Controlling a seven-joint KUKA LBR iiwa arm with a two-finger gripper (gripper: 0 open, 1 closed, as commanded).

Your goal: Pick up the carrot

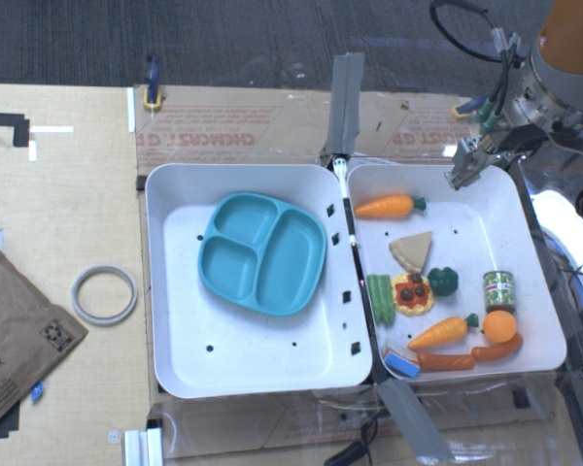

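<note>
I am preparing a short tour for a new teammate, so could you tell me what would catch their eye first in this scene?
The turquoise divided plate stands out first, lying alone in the left bin. Next comes the cluster of toy food in the right bin, with one carrot near its far edge and a second carrot near its front by an orange. The arm's hand hovers over the right bin's far right corner.

floor (223, 17): dark grey carpet | bench (49, 212): pale wood | backing: cardboard sheet (243, 124)
</note>
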